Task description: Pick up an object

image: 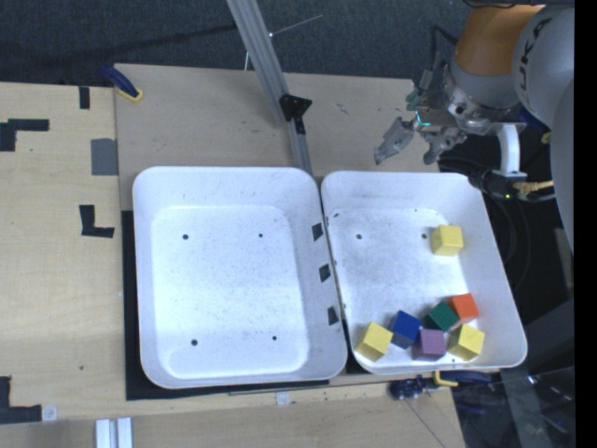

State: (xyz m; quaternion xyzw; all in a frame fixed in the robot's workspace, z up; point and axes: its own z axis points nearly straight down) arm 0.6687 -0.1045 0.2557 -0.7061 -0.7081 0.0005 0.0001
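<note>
Right, target pick: the lone small yellow cube (447, 240) sitting by itself in the upper right part of the right-hand shallow white bin (392, 183), well apart from the rest. Looks like a light, rigid block with flat faces, probably foam or wood, not fragile; best taken across two opposite side faces from above. The other small cubes huddle at the bin's near edge: yellow (374, 340), blue (406, 328), purple (431, 343), green (441, 316), orange-red (464, 305), another yellow (468, 341). Crowded, touching, harder to grip cleanly. The two-finger gripper (417, 141) hangs above the bench just beyond the bin's far rim, fingers spread apart, nothing between them, touching nothing.
</note>
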